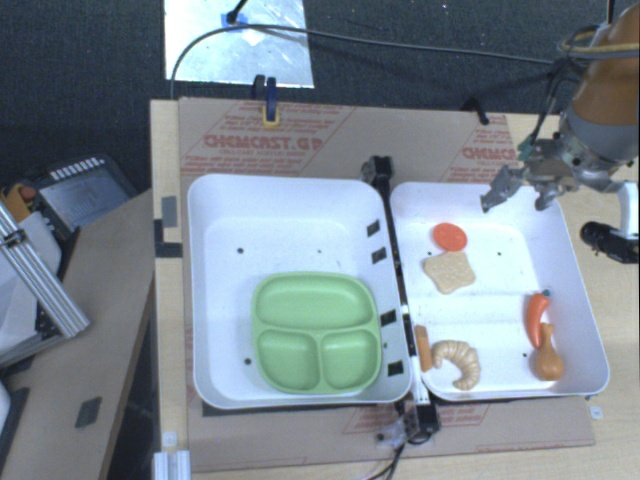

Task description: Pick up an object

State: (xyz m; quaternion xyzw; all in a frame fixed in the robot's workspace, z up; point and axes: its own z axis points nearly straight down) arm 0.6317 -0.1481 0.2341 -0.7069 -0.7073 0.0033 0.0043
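Both white bins [290, 208] look like smooth moulded plastic with a soft sheen, and the green divided plate [315, 330] in the left one has the same smooth, slightly glossy plastic look. The toy foods, such as the croissant [455, 361] and carrot [538, 313], appear matt plastic. A brown printed cardboard sheet [330, 138] lies under the bins, and a shiny metal plate [240, 28] rests on rough dark carpet [70, 58].

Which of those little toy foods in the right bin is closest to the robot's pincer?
The round red tomato. It lies highest up the right bin, just below and left of the pincer; the bread slice, croissant and carrot all lie farther down.
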